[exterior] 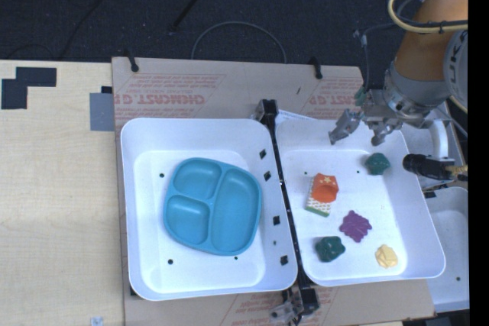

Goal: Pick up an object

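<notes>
My gripper (358,133) hangs above the far edge of the right bin (306,141), its two fingers spread open with nothing between them. Below it in that bin lie several small objects. A red and orange block (323,193) sits near the middle. A dark teal lump (376,163) lies at the far right, just below and right of the fingers. A purple piece (355,225), a dark green piece (330,248) and a pale yellow piece (386,256) lie nearer the front.
The left bin (141,164) holds a blue divided plate (212,204). A black divider (276,195) runs between the bins. The grey arm with its orange band (428,34) comes in from the upper right.
</notes>
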### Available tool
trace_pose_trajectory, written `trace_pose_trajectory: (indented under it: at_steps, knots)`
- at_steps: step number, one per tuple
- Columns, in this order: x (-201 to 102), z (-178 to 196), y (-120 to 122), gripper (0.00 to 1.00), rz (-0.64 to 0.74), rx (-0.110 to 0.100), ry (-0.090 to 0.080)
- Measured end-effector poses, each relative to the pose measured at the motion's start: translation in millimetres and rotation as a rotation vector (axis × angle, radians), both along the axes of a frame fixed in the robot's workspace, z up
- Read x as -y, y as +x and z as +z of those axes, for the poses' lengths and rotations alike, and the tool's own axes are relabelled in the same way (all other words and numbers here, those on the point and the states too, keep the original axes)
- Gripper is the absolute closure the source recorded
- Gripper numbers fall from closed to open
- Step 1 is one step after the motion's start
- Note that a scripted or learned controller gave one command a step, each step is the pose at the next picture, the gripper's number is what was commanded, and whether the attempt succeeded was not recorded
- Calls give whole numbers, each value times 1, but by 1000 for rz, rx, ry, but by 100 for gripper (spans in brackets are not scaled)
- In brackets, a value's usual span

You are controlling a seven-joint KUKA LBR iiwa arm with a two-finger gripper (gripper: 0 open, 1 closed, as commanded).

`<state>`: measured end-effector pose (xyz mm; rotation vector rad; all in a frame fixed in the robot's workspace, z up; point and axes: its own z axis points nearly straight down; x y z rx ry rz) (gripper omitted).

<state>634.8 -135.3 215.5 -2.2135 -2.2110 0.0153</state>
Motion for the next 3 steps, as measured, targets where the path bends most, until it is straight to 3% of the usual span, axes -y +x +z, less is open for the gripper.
trace_pose_trajectory:
  at_steps: [1, 3]
  knots:
    - [0, 8, 3, 0, 2, 13, -2]
    - [5, -97, 2, 0, 1, 9, -1]
